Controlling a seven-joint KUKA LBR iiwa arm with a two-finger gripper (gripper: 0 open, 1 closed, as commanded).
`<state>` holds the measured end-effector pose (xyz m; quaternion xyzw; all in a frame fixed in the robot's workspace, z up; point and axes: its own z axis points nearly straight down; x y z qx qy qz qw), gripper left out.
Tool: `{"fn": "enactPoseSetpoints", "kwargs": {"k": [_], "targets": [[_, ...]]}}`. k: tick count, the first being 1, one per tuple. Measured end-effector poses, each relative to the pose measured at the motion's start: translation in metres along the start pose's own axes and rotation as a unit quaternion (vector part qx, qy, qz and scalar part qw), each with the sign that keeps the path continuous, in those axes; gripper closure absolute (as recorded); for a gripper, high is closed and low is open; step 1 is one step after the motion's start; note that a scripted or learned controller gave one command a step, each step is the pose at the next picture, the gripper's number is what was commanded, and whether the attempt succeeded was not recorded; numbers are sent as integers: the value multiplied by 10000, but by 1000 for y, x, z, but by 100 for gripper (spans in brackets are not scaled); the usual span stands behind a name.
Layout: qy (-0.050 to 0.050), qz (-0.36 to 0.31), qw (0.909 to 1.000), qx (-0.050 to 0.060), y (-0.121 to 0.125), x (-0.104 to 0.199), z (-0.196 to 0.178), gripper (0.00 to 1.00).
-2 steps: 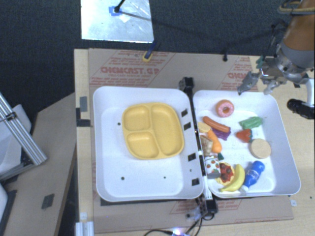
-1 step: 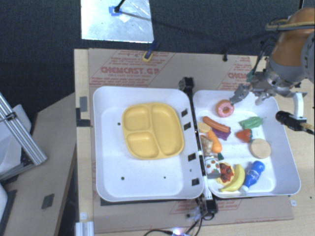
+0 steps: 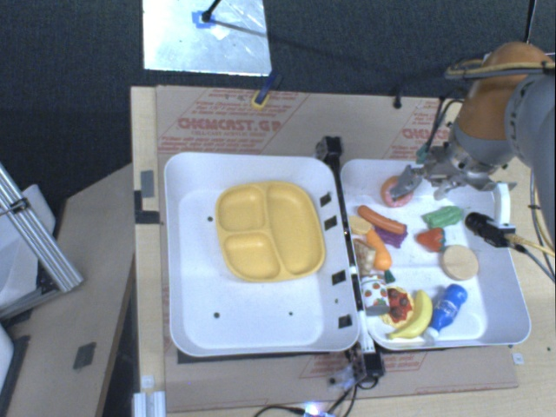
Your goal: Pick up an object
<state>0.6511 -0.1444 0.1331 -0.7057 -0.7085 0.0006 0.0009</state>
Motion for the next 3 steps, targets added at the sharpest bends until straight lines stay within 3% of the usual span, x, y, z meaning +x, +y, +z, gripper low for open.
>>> {"fn": "enactPoseSetpoints", "kwargs": {"k": [1, 2, 3], "targets": [[-2, -3, 10000, -2, 0, 1, 51, 0], [-5, -5, 10000, -36, 2, 1, 37, 100], [-8, 16, 10000, -42, 2, -8, -13, 100]]}}
